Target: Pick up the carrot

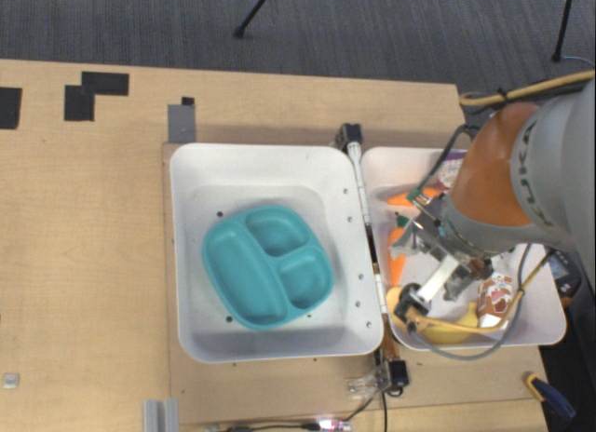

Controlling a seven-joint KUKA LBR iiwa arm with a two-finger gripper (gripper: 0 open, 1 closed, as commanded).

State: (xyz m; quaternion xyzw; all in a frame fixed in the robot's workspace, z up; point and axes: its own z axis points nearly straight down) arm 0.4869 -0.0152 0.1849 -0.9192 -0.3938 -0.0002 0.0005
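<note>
Two bins on the surface [84, 235]: the left bin [186, 235] holds a teal plate [268, 265], and the right bin [551, 326] holds the carrot [401, 202] near its left wall, plus a banana [447, 330] at the front. The gripper [421, 225] sits low, right at the carrot; can't tell if it's released or clenched. I'd call it approach done, grasp unconfirmed, lift still to do.
</note>
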